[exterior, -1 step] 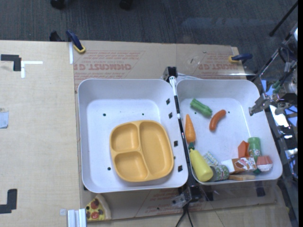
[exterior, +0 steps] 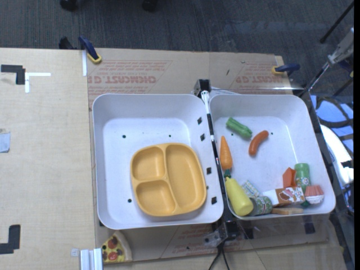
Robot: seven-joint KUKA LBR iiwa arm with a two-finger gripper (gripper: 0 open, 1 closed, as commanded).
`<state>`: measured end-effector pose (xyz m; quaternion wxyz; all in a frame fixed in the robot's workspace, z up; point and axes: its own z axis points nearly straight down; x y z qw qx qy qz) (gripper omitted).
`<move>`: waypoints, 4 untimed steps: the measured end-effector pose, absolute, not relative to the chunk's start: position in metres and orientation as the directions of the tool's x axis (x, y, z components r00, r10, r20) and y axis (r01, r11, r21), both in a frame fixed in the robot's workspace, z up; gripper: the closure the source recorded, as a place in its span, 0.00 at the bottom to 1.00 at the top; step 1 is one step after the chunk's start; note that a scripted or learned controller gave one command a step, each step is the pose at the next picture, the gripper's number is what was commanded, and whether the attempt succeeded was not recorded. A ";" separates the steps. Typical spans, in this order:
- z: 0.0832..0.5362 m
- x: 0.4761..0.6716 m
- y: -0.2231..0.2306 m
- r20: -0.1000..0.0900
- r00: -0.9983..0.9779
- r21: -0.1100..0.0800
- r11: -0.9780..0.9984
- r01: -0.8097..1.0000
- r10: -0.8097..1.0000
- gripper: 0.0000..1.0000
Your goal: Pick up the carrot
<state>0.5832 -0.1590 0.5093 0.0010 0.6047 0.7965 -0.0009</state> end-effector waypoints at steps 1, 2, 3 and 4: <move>0.517 0.585 -0.158 -0.006 -0.273 -0.001 0.273 0.962 0.962 1.00; 0.272 0.571 -0.161 -0.001 -0.227 -0.002 0.227 0.974 0.974 1.00; 0.251 0.573 -0.073 -0.001 -0.083 -0.002 0.083 0.997 0.997 1.00; 0.231 0.552 -0.006 -0.001 0.060 -0.004 -0.060 0.998 0.998 1.00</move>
